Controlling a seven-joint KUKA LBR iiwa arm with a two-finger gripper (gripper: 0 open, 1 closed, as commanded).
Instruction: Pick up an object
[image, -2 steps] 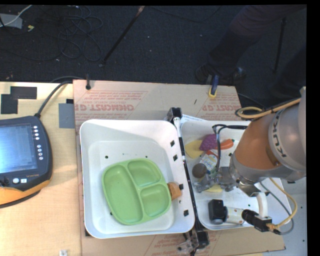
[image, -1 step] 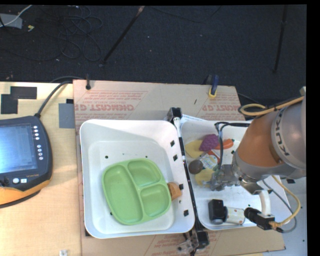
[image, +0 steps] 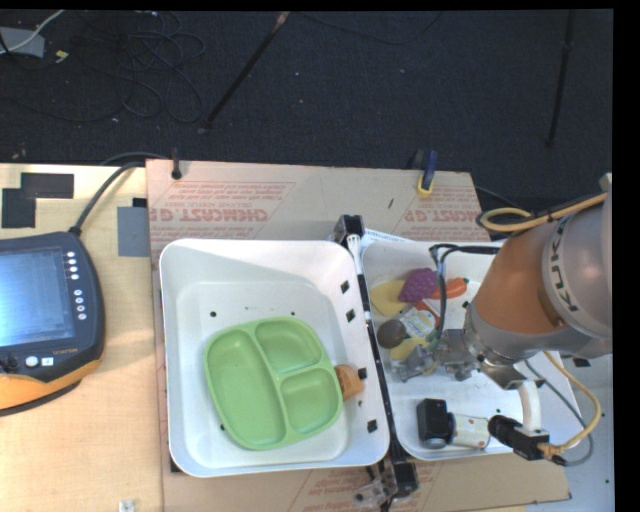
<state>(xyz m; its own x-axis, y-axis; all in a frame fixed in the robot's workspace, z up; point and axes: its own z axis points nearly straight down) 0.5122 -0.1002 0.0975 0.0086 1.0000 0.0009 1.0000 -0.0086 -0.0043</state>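
Note:
The right bin (image: 470, 262) holds a cluster of small things at its far left: a purple toy (image: 420, 286), a yellow piece (image: 386, 295), an orange carrot-like piece (image: 455, 288), a brown round thing (image: 391, 331) and a pale packet (image: 418, 322). My gripper (image: 413, 367) reaches in from the right and sits low in this bin, just in front of the brown thing and the packet. A second yellow piece (image: 404, 348) lies right at the gripper's tip. The arm's orange band (image: 515, 290) covers the bin's right side.
The left bin (image: 190, 290) carries a green divided plate (image: 270, 380), with a small tan object (image: 350, 382) against its right edge. A dark divider (image: 365, 330) separates the bins. A teach pendant (image: 45, 310) lies on the bench at far left.

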